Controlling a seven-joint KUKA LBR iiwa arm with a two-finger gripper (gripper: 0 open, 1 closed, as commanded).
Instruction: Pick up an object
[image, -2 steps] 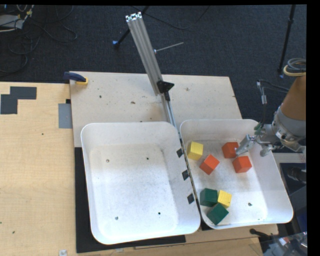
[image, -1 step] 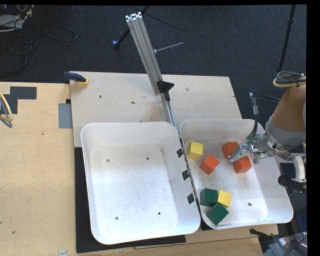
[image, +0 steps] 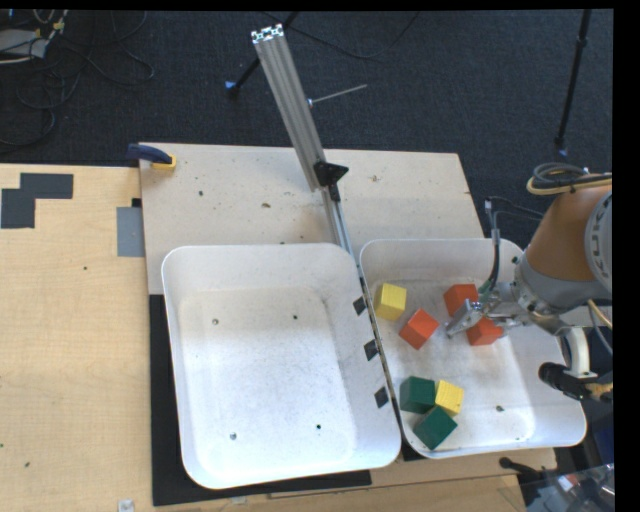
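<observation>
Gripper (image: 470, 320) hung low in the right bin (image: 540, 425), among three red cubes; whether anything was grasped could not be told. One cube (image: 485, 333) touched its right side, sitting skewed, no long axis. A good pick would square the jaws to opposite faces.

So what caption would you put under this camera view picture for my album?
Robot gripper reaches among orange blocks in the right bin.
</observation>
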